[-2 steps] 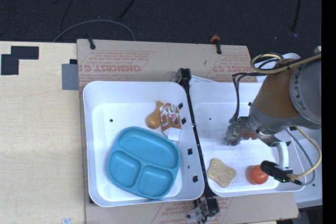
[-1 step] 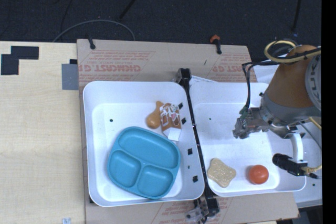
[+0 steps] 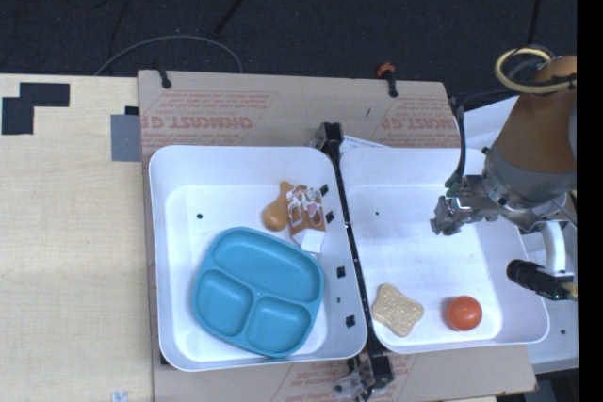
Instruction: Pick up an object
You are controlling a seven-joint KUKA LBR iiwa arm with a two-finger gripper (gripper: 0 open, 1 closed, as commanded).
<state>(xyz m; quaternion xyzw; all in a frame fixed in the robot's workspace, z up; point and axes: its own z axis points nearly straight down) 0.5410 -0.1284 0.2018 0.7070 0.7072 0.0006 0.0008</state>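
Nothing had been picked up yet. The gripper point(image 3: 450, 214) hung over the right bin point(image 3: 415, 202), carrying nothing I could see; whether it was open or closed I could not tell. The tomato point(image 3: 463, 313) and cracker point(image 3: 397, 310) lay well below it, toward the near wall.

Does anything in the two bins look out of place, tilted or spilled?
The blue divided plate lies askew in the left bin. Otherwise nothing looks spilled or damaged; the tomato and cracker lie flat in the right bin.
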